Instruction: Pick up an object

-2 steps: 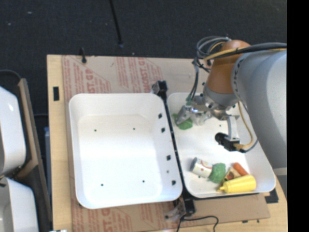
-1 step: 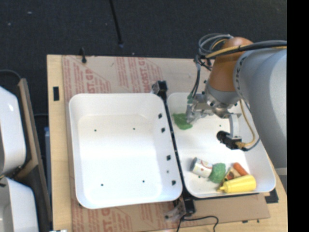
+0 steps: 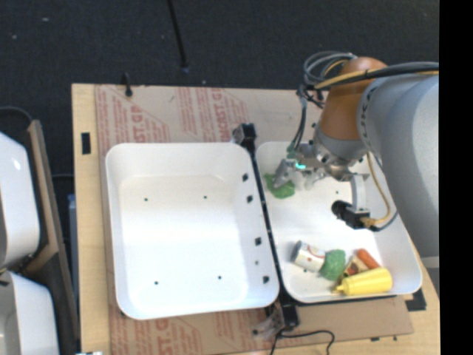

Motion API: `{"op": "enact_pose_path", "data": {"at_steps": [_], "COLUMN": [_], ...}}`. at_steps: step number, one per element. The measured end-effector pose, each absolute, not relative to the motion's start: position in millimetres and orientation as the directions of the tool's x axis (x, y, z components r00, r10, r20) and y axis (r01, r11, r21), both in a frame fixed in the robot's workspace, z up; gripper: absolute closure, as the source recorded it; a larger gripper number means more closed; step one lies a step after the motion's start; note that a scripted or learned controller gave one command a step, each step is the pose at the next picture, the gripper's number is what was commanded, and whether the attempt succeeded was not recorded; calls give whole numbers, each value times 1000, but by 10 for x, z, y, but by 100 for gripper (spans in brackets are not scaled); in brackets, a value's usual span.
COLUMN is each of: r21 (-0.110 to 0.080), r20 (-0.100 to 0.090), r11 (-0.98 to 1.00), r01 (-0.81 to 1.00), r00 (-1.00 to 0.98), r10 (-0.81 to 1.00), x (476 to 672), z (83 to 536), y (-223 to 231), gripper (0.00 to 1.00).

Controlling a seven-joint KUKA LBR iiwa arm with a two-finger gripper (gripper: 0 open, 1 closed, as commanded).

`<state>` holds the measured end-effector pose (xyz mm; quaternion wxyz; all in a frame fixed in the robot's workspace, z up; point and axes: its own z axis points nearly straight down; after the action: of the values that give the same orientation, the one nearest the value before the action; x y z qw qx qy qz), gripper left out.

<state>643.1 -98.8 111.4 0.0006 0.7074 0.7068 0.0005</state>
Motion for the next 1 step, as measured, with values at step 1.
{"op": "enact_pose_path", "data": {"at_steps": [1], "r21": [0], "r20": [-1], "r11": [-1], "r01": [1000], "r00": [1], "r10": [1000], "x": [6338], "z": [1004], "y": [-1033], "gripper": [0]}}
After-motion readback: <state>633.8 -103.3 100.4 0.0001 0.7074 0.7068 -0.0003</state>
